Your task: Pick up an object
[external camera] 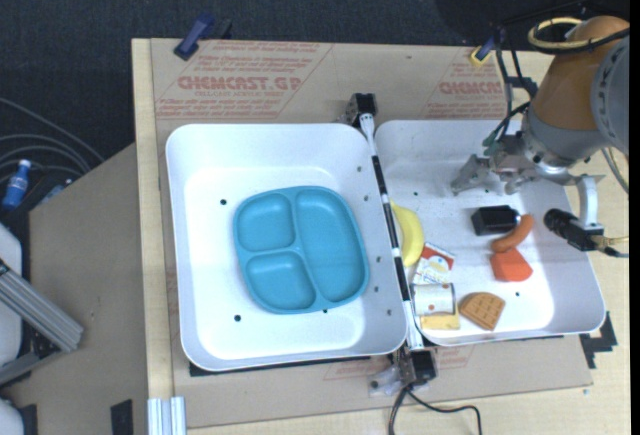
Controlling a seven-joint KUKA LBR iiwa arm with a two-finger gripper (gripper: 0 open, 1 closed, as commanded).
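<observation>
While bent over the right bin (pixel 560 318) | gripper (pixel 487 173) low | fingers (pixel 462 181) spread, gripping nothing

One fixed camera above the bench (pixel 300 63) looks down aslant — both bins (pixel 200 223) in frame.

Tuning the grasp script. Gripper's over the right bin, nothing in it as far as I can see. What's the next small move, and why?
Probably shift toward the near edge and lower onto the black block. The gripper hangs over bare floor at the far side of the right bin, with nothing between its fingers. The block is the closest item and lies apart from the orange sausage, so it looks like the cleanest target.
</observation>
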